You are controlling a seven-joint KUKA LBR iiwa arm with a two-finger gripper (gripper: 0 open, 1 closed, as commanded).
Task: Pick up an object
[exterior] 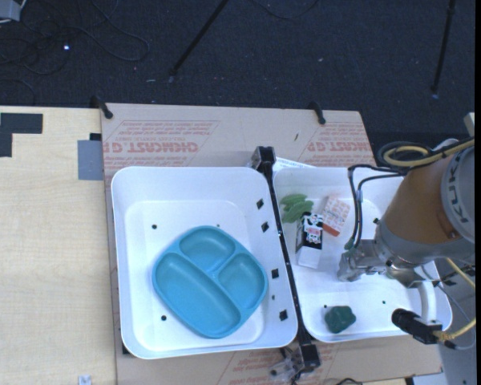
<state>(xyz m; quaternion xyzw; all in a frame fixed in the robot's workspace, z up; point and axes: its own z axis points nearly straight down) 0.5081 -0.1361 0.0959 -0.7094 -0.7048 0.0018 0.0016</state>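
Desk (40, 239) bearing two white bins: left bin (136, 187) with blue divided plate (210, 281); right bin (369, 323) with pincer (351, 268), grip state indiscernible, above its floor.

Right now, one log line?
arm over right bin | small box unlifted | blue plate in left bin

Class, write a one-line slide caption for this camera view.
KUKA arm reaches over right bin of small items; blue divided plate lies in left bin.
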